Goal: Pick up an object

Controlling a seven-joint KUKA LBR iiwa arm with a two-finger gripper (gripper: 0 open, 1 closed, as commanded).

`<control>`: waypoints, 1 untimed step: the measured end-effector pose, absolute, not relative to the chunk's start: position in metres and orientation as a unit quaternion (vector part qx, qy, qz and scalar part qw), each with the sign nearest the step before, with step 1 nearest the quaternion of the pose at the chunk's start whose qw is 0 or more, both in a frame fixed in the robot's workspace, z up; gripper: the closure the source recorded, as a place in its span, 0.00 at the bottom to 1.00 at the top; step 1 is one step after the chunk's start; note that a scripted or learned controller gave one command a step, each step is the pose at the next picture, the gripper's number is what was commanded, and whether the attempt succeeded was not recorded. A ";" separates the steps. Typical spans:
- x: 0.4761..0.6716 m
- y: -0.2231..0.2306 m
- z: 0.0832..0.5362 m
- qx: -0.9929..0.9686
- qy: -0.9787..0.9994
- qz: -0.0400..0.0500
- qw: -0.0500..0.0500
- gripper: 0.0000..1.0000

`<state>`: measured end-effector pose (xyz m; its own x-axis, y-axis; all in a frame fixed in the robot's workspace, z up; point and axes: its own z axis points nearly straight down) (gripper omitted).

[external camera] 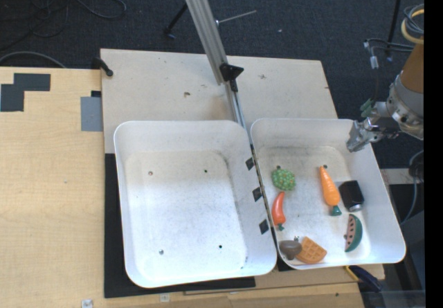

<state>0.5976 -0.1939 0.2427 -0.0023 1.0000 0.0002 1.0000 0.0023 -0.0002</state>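
The right bin [304,137] holds several toy foods: a green broccoli [283,178], a red chili pepper [279,208], an orange carrot [329,189], a black block [351,194], a watermelon slice [353,232], a waffle piece [312,251] and a brown lump [291,249]. My gripper [360,135] hangs at the bin's far right rim, up and to the right of the carrot and the black block, touching none of them. Nothing shows between its fingers.
The left bin [181,203] sits beside the right one, split from it by a divider with black clips [255,192]. A slanted aluminium bar [208,30] rises behind the bins. A wooden tabletop [48,182] lies at the left.
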 end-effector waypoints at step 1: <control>0.599 -0.136 0.234 -0.706 -0.709 0.000 0.002 1.00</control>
<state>0.5989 -0.1356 0.2343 -0.0042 1.0000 0.0033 1.0000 0.0043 -0.0036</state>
